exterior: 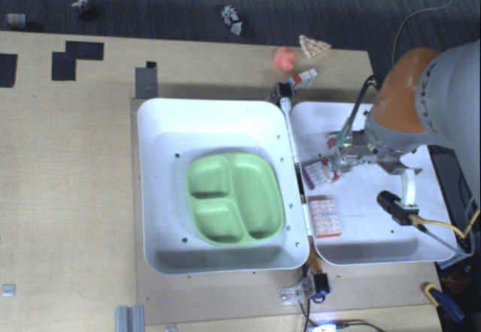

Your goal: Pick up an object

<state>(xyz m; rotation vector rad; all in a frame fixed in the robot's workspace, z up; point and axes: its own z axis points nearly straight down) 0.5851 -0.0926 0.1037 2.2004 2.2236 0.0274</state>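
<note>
My gripper [340, 160] hangs low over the left part of the right bin [376, 248], the arm reaching in from the right. Just under and left of it lies a small red-and-white packet [316, 172], close against the gripper; whether they touch I cannot tell. A second flat red-patterned packet [325, 217] lies nearer the front, apart from the gripper. A small red bit [331, 142] shows just behind the gripper.
The left bin [158, 173] holds a green divided plate [234, 197]. Behind the bins on the bench lie a pink ball [284, 58], a wedge-shaped toy [313, 46] and a small tube [302, 79]. The bins' shared wall [295, 173] runs just left of the packets.
</note>
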